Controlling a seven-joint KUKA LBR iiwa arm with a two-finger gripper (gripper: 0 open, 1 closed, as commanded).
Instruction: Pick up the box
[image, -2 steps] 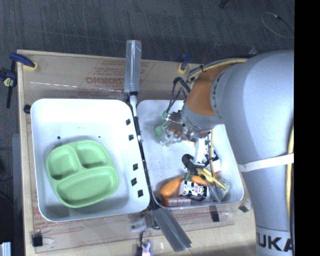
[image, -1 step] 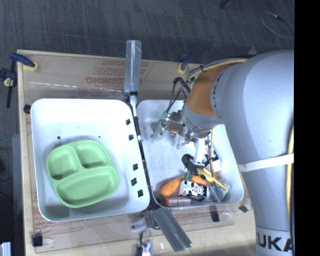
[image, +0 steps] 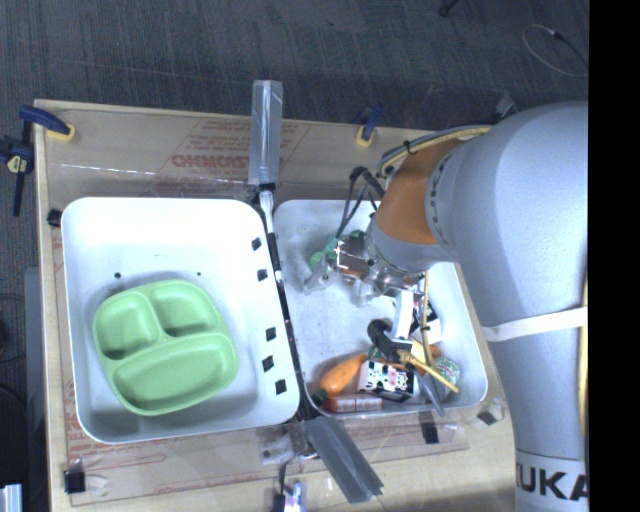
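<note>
Looking down at a slant on two shallow white bins set side by side on the bench. In the left bin (image: 75, 230), a green divided plate (image: 165, 345), lying flat toward the near side. Over the right bin (image: 318, 325), the grey arm (image: 520, 230), reaching in from the right, with its orange band (image: 405, 205) just above the wrist. Below that band, the gripper (image: 372, 285), low over the middle of the right bin. Open or shut: cannot tell (too much hidden under the wrist, and blurred besides), nor whether anything is held.

Toward the near right corner of the same bin, the box (image: 388, 380): small, white with black print, lying on the bin floor on the near side of the gripper. Just beside the box on its left, an orange object (image: 340, 373), touching or very nearly so. Along the near wall below both, a reddish-brown bar (image: 352, 403). To the right of the box, a yellow stick (image: 437, 372), lying at a slant. Farther back, left of the gripper, a small green thing (image: 322, 255), shape unclear.
</note>
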